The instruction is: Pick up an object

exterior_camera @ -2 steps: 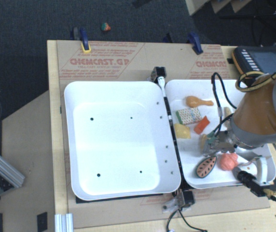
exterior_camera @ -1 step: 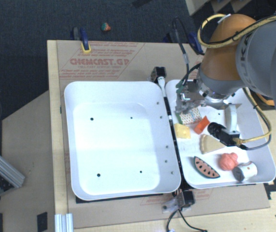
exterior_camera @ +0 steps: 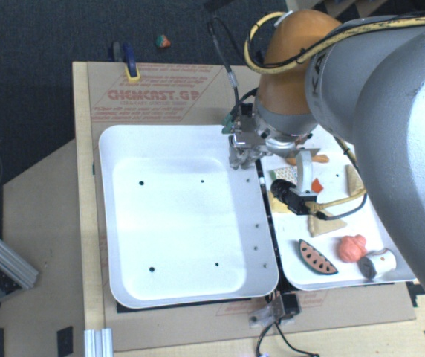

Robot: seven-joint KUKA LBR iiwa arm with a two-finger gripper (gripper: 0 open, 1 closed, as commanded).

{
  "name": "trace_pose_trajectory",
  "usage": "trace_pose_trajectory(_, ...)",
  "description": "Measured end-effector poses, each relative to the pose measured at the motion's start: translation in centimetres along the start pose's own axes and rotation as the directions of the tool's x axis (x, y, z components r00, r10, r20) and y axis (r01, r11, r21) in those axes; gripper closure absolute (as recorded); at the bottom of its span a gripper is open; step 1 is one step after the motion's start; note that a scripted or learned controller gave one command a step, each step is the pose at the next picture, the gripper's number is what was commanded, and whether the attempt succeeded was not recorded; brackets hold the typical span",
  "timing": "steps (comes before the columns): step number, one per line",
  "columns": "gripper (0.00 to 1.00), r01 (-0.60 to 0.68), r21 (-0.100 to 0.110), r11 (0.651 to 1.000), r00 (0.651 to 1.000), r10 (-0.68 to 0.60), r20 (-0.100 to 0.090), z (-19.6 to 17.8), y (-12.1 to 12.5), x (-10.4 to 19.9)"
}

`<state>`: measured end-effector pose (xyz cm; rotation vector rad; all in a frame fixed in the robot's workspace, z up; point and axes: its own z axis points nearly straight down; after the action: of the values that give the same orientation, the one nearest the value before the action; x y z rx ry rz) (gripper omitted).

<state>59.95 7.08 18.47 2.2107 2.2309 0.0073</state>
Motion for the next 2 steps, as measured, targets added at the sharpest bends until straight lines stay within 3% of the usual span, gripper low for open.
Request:
trace_pose_trajectory(1,1.00,-0.001,0.000,1.000,1.000,0.001,0.000,2.8,3.6,8.4)
trace_pose_trajectory(2,1.00,-0.012,0.014,1.000,1.000,0.012,0.004,10.2,-3.4,5.5)
